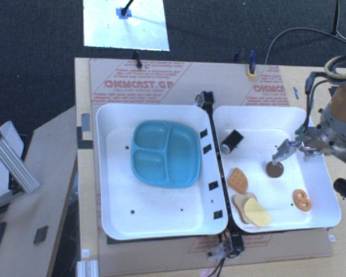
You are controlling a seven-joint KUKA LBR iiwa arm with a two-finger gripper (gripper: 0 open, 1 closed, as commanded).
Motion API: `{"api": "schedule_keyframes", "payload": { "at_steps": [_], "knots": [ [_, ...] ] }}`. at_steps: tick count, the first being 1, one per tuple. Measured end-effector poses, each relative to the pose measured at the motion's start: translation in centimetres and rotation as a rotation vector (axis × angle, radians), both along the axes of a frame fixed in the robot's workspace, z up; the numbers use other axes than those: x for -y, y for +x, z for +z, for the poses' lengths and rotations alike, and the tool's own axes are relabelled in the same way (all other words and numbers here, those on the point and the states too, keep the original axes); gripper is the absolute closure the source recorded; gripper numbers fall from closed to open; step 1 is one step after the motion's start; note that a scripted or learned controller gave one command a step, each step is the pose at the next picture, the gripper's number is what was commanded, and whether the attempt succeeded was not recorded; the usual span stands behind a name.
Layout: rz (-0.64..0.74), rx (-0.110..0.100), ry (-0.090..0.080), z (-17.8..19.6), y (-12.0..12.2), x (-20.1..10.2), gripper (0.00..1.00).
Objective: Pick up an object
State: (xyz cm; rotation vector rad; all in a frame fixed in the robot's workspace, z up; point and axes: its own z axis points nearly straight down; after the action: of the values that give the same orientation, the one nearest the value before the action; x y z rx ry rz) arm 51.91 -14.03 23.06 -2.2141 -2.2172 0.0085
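The right bin (317,172) holds several small items. A black cylinder (232,141) lies near its left wall, and a brown round disc (274,169) sits in the middle. An orange waffle-like piece (237,179) is at the lower left, with a tan slice and a yellow piece (252,210) below it. A small pretzel (301,199) lies at the lower right. My gripper (282,152) reaches in from the right and hangs just above and right of the brown disc, its tip close to the disc's upper edge. Nothing is seen held.
The left bin (115,212) carries a blue divided plate (165,154). A black clip strip (210,149) runs along the joint between the two bins. The arm's grey body and cables (334,126) sit over the right bin's right rim.
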Motion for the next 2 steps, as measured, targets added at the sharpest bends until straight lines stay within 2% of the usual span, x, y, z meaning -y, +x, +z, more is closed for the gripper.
{"api": "schedule_keyframes", "payload": {
  "at_steps": [1,2],
  "knots": [
    [0.003,0.011,-0.002,0.5,0.2,0.0,0.00],
    [0.000,0.005,-0.001,-5.5,-0.4,0.3,0.00]
  ]
}}
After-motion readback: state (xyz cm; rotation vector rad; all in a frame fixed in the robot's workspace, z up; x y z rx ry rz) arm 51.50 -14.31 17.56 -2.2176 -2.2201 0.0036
